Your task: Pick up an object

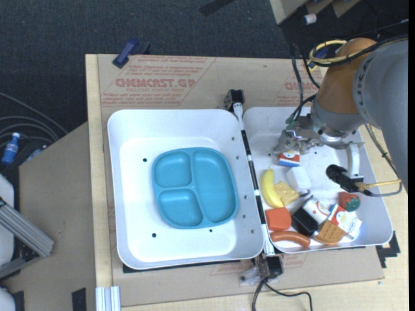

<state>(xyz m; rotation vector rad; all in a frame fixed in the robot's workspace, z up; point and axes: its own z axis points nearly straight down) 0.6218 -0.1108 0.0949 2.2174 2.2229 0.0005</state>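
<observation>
The claw (293,141) hovers at twelve o'clock above a small red-and-white carton (289,159); grip unclear; next, descend.

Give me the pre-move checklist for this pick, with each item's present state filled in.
1. Gripper is over the right bin, where the objects lie: ok.
2. A target sits close under it: the small red, white and blue item just below the gripper: ok.
3. Nothing is yet between the fingers: cannot tell, the wrist hides them.
4. Target has room around it: ok on its upper side; the white block and the banana lie near its lower side.
5. The rest of the pile, such as the orange block, lies away from the gripper: ok.
6. Left bin holds the blue divided plate, out of the arm's way: ok.
</observation>
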